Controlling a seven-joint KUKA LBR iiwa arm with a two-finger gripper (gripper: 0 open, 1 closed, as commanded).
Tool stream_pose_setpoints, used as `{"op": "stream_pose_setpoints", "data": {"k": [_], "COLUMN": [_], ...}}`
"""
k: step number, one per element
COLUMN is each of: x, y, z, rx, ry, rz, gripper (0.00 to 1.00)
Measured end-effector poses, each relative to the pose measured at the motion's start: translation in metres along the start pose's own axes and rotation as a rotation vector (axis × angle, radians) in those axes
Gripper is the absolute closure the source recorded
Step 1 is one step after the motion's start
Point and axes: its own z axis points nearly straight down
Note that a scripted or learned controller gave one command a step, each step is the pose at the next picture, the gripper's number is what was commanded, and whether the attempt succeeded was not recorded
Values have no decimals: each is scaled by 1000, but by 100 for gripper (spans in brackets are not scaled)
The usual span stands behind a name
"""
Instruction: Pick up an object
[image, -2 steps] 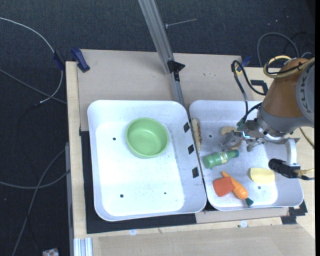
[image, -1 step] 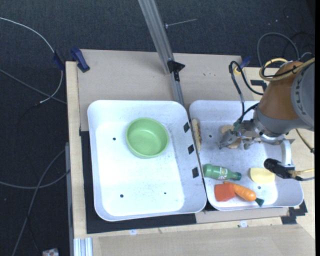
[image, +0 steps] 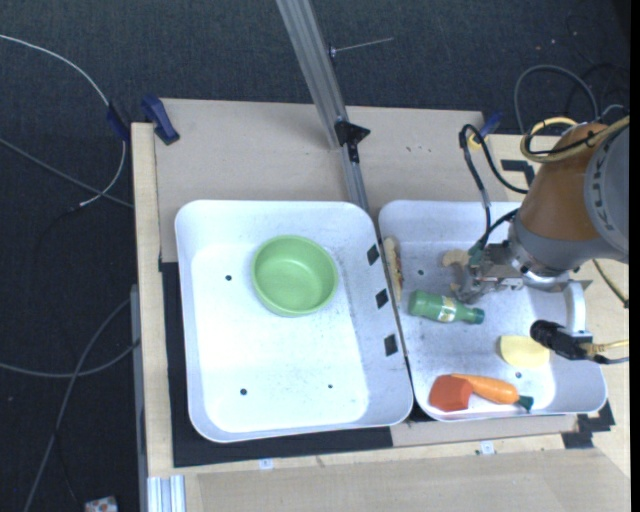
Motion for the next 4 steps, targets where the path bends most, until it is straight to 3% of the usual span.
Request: {"op": "stream_pose_setpoints", "data": {"k": [2,3,4], "x": [-3,-3,52], "y": [-1,0,4], "z": [-93,-121,-133], "rx": [-7,-7,-6], "ry": [-4,-4,-2], "rz": [-2,-2,-8], "gripper": [100,100,100]}}
